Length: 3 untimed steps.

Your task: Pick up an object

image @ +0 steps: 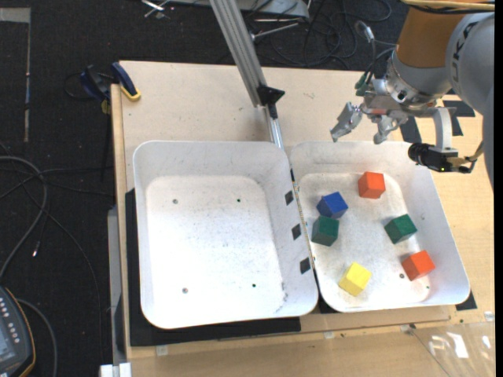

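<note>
The end effector [363, 126] hangs above the far rim of the right bin [449, 234], fingers spread apart and holding nothing. The nearest candidate, the orange cube [372, 184], lies inside that bin, just toward the camera from the fingertips and below them. The blue cube [332, 204] sits beside it, further left. Height above the tabletop [196, 104] appears moderate, though the slanted view makes this uncertain.

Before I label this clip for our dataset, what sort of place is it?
Probably a robotics lab: a bench with two white bins, coloured blocks laid out for picking, the arm's gripper above, and loose cables on the floor.
</note>
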### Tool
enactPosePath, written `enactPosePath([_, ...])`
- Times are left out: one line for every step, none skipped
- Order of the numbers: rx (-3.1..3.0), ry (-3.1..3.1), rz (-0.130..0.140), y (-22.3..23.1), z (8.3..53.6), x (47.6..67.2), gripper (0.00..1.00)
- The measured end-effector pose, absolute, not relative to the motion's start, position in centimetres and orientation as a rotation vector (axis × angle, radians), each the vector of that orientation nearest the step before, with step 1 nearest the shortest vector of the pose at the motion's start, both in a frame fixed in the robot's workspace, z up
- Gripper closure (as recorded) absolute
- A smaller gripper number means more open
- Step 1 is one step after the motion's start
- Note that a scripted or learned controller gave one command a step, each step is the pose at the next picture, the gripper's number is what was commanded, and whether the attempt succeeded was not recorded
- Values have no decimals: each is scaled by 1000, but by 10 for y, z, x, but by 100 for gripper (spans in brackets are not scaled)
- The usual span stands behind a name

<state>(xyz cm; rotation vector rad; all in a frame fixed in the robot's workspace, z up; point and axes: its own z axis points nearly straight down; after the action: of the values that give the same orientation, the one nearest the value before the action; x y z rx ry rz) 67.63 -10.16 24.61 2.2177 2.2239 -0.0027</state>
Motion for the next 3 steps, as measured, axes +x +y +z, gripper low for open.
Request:
enactPosePath([2231,2224,-12,-119,142,613,0])
enactPosePath([2223,2221,-2,-105,94,568,0])
enactPosePath([2212,2222,6,-114,96,660,0])
